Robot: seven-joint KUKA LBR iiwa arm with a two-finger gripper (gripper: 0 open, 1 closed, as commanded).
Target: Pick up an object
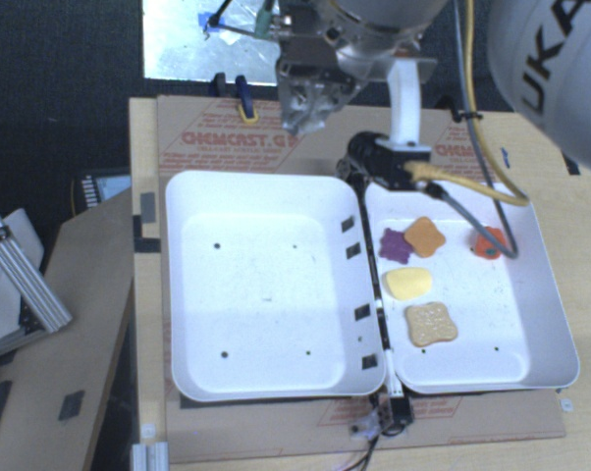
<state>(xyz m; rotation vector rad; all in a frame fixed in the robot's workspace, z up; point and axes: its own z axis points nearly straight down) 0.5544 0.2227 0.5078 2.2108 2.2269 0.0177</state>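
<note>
The right bin (pixel 541 351) holds several small objects: a purple star-like piece (pixel 395 245), an orange piece (pixel 425 235), a pale yellow piece (pixel 408 283), a tan toast-shaped piece (pixel 431 324) and a red-orange piece (pixel 487 244) at the right. My gripper (pixel 310 96) hangs high above the back edge of the left bin (pixel 207 361), well away from the objects. Nothing shows between or under it.
A yellow and a grey cable (pixel 472 192) run from the black fitting at the bins' back join across the right bin's back. Black clips line the divider (pixel 366 312) between the bins. A blue and yellow clamp (pixel 244 101) sits on the cardboard behind the left bin.
</note>
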